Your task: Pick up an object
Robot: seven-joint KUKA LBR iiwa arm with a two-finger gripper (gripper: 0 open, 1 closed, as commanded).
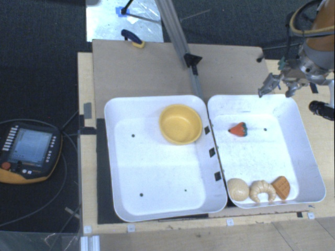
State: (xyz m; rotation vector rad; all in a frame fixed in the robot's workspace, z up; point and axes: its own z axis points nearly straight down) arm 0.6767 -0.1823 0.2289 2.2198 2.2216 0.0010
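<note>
In the right bin (306,156) a red strawberry-like toy (238,130) lies near the upper left. A pale round bun (238,189), a croissant (263,190) and an orange-brown piece (281,187) sit in a row along its front edge. A yellow bowl (180,124) rests at the top right of the left bin (152,187). My gripper (279,88) hangs above the far rim of the right bin, its fingers spread apart with nothing between them.
A tripod leg (175,27) slants down to a black foot behind the bins. A teach pendant (26,151) lies at the left on the floor. A blue-yellow clamp (132,37) sits at the bench's back edge.
</note>
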